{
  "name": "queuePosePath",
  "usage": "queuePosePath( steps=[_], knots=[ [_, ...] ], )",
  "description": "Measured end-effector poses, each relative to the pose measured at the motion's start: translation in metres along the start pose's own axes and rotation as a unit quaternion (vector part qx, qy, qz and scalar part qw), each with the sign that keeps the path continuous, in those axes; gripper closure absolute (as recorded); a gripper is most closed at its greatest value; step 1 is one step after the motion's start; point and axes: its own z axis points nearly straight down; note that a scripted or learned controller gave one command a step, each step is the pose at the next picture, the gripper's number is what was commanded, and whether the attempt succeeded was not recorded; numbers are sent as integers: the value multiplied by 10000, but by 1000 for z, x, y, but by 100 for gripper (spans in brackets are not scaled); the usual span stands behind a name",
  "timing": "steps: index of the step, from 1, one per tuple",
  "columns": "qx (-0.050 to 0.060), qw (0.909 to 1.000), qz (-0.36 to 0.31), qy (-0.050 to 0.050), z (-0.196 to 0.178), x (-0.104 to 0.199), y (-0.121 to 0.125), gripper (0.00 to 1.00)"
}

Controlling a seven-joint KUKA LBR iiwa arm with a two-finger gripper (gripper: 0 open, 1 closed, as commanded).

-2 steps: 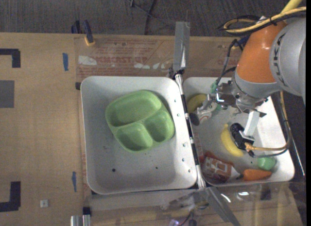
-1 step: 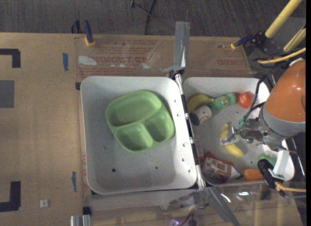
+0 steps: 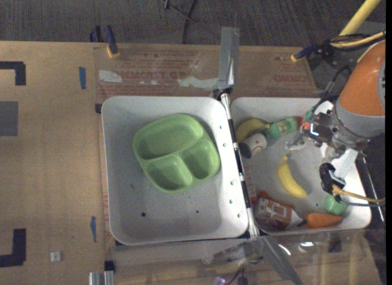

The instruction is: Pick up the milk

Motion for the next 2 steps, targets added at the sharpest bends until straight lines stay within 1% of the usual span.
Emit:
queuePosePath(
  steps=[1, 2],
  knots=[
    [-3, 9999, -132, 0, 4, 4, 42, 0],
    [-21, 9864, 1644, 11, 78, 52, 51, 0]
  ],
)
